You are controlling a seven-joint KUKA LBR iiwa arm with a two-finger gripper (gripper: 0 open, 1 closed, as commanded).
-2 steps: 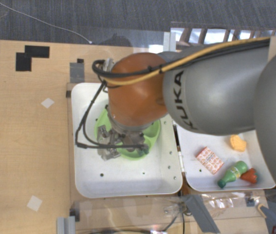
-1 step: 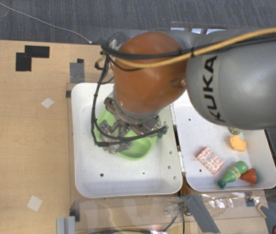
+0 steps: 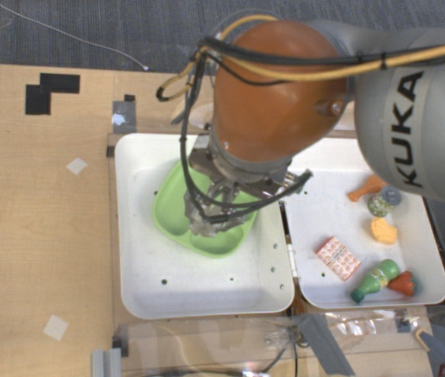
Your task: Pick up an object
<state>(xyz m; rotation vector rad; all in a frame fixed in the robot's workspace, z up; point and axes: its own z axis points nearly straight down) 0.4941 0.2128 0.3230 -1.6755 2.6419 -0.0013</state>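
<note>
A light green dish (image 3: 176,212) lies in the left white bin (image 3: 206,293), partly hidden under the arm. My gripper (image 3: 210,220) reaches down onto the dish's right part, with the orange wrist band directly above it. The gripper's dark body and cables cover the spot where it meets the dish. In the right bin (image 3: 430,289) lie a pink patterned block (image 3: 338,258), a green bottle with a red end (image 3: 381,280), a yellow piece (image 3: 384,231), a small round greenish object (image 3: 380,204) and an orange piece (image 3: 364,188).
The two bins sit side by side on a wooden bench (image 3: 41,250) with black marks at the far left. The big grey arm fills the upper right. A clear plastic strip lies in front of the bins.
</note>
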